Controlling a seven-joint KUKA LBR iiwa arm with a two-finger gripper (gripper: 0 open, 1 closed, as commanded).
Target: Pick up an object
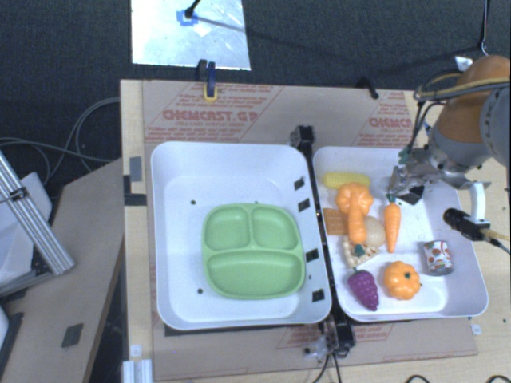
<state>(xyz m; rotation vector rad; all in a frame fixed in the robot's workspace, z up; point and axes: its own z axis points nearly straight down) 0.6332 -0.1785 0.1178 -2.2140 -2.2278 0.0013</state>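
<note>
Jaws [407, 188] low in the right bin [467, 290], just above a carrot [392, 227], we cannot tell their state, green plate [254, 250] in the left bin [180, 214].

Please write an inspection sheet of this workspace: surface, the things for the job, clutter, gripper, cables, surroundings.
Surface: brown bench board bearing a left white bin and a right white bin.
Job's things: in the right bin lie a slim orange carrot, a small orange pumpkin, a purple grape bunch, a yellow corn cob, a fat orange gourd-shaped toy and a small patterned can.
Clutter: green three-compartment plate in the left bin.
Gripper: two-finger gripper over the right bin's far side, beside the carrot's top; nothing seen between its fingers.
Cables: grey cables left of the bench.
Surroundings: shiny metal sheet behind the bench.
</note>
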